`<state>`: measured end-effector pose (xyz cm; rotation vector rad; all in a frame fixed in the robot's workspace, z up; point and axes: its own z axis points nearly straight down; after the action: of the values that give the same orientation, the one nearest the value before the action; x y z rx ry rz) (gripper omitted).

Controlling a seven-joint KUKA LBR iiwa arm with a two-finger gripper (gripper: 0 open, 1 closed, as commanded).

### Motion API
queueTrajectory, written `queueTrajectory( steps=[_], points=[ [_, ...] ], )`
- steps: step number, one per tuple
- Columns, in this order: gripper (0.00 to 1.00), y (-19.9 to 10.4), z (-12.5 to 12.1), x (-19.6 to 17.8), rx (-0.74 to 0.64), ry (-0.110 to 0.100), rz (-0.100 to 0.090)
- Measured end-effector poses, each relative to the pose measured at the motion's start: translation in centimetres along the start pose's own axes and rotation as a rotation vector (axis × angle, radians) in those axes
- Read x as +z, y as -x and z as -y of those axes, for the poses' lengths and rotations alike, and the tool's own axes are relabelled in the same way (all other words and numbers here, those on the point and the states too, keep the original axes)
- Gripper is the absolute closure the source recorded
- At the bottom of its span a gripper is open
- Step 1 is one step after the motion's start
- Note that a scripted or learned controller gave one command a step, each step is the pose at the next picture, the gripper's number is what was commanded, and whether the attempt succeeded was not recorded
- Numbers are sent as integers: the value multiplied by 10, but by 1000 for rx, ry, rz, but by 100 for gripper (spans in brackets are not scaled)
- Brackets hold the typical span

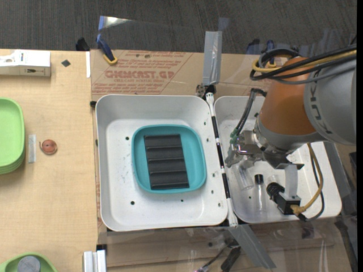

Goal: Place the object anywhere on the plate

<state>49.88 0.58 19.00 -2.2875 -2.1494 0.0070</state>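
Robotics lab — cabled arm (317, 103), taped bins (113, 169), bench (51, 208).

Teal plate (169, 158) with a dark ridged insert (165, 161) sits in the white left bin (113, 169). Arm's (317, 103) grey with an orange band. Lime-green plates (10, 135) at 9 o'clock on the tan wood tabletop (57, 208).

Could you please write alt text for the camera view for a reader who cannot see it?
A dark ridged object lies on a teal plate in the left white bin. The grey and orange arm hangs over the right bin, with its gripper low inside.
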Motion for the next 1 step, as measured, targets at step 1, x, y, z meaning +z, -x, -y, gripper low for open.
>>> queueTrajectory(
  steps=[1],
  points=[
    [0,0,0,0,1,0,0]
  ],
)
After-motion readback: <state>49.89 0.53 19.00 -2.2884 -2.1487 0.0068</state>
